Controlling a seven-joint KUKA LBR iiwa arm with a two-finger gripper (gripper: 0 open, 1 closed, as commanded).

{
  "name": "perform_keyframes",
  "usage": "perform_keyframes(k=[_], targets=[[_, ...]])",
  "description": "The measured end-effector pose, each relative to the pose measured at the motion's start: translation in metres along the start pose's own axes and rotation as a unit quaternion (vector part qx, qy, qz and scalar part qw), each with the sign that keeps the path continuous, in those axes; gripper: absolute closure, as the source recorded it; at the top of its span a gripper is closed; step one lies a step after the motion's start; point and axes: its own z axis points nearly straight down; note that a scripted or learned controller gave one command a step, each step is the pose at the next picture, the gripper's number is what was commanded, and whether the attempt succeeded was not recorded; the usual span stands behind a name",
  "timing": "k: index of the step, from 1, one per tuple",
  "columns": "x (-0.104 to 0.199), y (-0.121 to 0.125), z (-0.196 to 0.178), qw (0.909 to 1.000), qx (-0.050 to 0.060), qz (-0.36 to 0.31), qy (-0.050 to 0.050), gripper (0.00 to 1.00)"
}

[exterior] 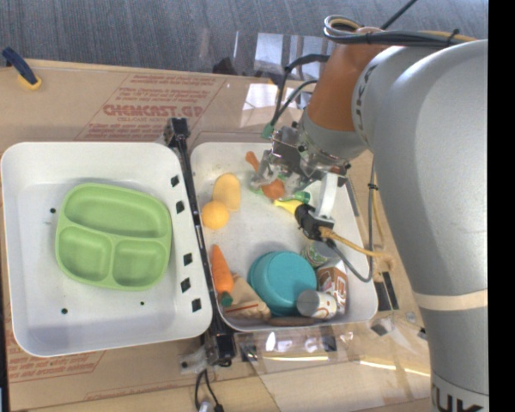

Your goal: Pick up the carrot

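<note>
The long orange carrot lies against the right white bin's left wall, well apart from the jaws, whose state I cannot tell, so the approach remains undone.

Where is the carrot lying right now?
The carrot lies in the right bin, along its left wall near the front, just left of the teal bowl and below the yellow-orange ball. The gripper is farther back.

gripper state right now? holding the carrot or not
Gripper: cannot be told; it sits low in the right bin, away from the carrot.
</note>
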Motion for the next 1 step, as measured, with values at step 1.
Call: perform_keyframes(k=[1], targets=[[0.0785, -0.0256, -0.0029, 0.9949, 0.001, 0.101, 0.0, 1.0]])
